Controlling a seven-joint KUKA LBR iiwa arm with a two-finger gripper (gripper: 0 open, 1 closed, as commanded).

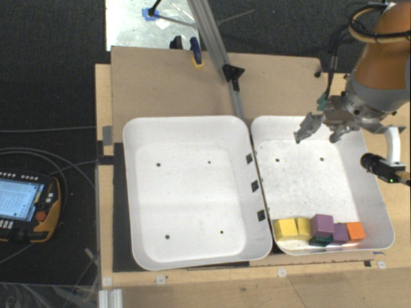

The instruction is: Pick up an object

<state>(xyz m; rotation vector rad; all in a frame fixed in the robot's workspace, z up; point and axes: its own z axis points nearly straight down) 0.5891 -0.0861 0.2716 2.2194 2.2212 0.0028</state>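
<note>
The gripper [320, 128] hovers over the right bin's [302, 172] far end, fingers spread, nothing between them. The blocks sit bunched along the near wall: yellow block [290, 228], purple block [323, 224], orange block [356, 230]. Approach stage, I'd say; next it must swing toward them and descend.

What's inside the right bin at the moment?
The right bin holds blocks along its near edge: yellow block, purple block, orange block, and a dark green block partly covered by the purple one.

A robotics lab: a teach pendant [26, 201] lies with cables on dark floor matting well left of the claw [319, 128], and a metal camera pole [212, 34] is clamped to the plywood surface [167, 82].
</note>
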